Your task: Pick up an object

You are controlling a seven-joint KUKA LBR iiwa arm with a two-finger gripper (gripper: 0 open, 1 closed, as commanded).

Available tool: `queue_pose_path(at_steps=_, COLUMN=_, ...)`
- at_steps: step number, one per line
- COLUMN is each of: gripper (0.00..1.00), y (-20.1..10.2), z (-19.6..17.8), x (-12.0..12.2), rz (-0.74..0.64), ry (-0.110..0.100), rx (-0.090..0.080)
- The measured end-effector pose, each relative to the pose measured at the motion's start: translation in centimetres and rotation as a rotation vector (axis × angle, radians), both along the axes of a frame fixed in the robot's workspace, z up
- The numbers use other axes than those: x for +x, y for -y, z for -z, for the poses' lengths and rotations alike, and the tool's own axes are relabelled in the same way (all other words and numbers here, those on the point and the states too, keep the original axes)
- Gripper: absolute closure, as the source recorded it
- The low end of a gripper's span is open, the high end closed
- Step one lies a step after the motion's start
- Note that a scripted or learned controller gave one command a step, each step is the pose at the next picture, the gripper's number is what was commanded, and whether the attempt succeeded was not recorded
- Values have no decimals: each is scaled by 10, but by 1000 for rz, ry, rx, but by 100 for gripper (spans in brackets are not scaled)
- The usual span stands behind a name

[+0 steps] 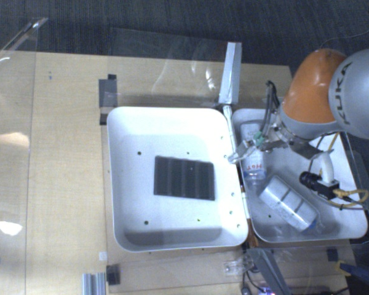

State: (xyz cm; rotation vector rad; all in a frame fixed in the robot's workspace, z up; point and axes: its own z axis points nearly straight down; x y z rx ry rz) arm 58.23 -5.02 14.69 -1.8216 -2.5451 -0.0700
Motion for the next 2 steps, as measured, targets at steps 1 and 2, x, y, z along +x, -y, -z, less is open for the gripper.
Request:
queue_pose_path(at_steps=1, gripper=0, y=-1, z=1, x=-1, rz=44, ry=-6, rx=3)
queue_pose_path(at_steps=2, gripper=0, y=-1, z=1, x=-2, rz=102, ry=-14, rx=5)
